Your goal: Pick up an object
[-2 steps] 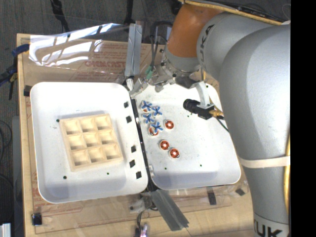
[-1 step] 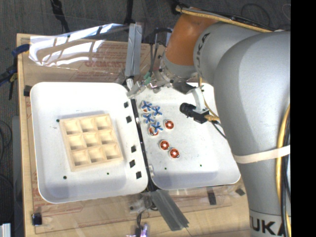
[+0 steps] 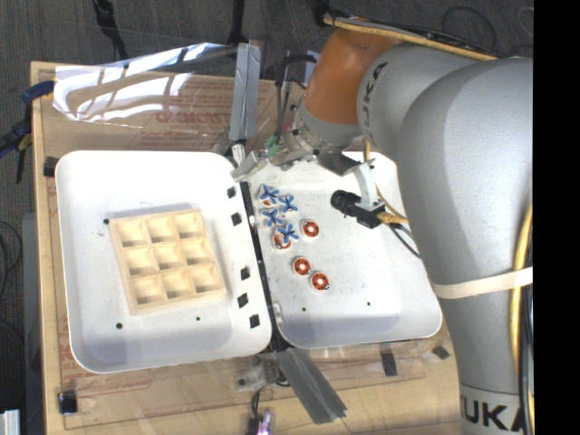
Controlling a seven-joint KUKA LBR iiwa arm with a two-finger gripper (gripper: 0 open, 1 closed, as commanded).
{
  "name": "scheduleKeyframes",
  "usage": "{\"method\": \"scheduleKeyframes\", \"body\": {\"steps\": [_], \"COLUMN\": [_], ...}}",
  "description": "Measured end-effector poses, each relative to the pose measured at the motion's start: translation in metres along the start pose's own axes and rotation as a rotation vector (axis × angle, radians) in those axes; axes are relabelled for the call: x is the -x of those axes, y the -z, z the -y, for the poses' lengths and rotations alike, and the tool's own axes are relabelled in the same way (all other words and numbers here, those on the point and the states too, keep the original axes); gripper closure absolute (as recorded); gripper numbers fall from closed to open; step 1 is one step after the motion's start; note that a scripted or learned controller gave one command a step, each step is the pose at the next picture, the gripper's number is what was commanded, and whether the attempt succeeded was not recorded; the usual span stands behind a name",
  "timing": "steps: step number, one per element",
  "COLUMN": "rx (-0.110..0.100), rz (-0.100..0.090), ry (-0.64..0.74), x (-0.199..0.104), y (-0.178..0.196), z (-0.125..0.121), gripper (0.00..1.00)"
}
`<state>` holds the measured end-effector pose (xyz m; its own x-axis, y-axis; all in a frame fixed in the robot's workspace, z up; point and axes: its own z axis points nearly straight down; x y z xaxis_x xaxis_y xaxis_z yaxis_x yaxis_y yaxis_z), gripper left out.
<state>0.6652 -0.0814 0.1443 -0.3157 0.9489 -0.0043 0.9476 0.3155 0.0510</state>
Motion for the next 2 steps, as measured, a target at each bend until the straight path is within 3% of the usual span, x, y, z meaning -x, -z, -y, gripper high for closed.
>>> {"method": "scheduleKeyframes", "body": {"steps": [2], "rx": [0.010], "rz": [0.001], "ry": [0.019], "x": [0.0002], "y": [-0.0011], "z": [0.0027], "gripper": [0.00]}}
